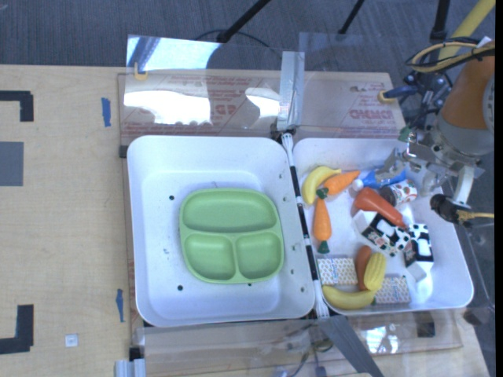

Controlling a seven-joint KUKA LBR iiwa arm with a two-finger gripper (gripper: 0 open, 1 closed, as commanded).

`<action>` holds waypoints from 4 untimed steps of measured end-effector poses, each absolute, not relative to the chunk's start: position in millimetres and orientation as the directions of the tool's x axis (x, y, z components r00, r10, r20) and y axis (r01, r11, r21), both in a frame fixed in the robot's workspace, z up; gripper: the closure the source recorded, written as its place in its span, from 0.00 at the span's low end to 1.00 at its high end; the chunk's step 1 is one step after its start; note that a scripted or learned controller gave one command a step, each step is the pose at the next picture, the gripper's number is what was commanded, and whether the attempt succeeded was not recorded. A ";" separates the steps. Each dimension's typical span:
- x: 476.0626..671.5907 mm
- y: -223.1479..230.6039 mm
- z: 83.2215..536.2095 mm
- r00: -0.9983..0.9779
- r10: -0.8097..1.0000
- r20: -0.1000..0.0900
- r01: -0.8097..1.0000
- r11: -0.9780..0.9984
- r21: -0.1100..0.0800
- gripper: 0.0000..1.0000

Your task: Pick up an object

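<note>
Hovering over the far right corner of the right bin (464, 285), the gripper (413, 163) hangs below the arm (468, 100); its metal wrist parts crowd the view there and the state of its grip cannot be told. Nothing can be seen held in it.

Left bin (149, 210): shallow white plastic, rounded corners. One green divided tray (232, 234) lies flat at its middle, matte, with one long compartment on the far side and two smaller ones on the near side.

Right bin: the pickable stock, heaped loosely and overlapping, likely as it fell.
- Yellow banana (314, 181), smooth, curved, near the far left corner, touching an orange carrot (340, 183) with a green tip.
- Second carrot (321, 222), tapered, lying along the left wall.
- Red-orange pepper-like piece (376, 204), glossy, near the bin's middle.
- Black-and-white patterned items (385, 234) and (418, 243), boxy, just beside each other.
- Corn cob (375, 272) lying on a second banana (347, 296) at the near edge.
- Speckled flat pads (336, 271) beneath them.
- Small blue and white pieces (393, 181) just beside the gripper, too small to name.

By this view the pick is not yet made; the pieces nearest the gripper look the likeliest targets.
</note>
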State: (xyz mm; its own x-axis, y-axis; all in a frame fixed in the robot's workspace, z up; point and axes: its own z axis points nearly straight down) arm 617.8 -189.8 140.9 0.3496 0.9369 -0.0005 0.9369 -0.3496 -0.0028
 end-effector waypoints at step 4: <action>626.2 -61.8 185.1 -0.127 0.992 0.000 0.992 0.127 0.002 1.00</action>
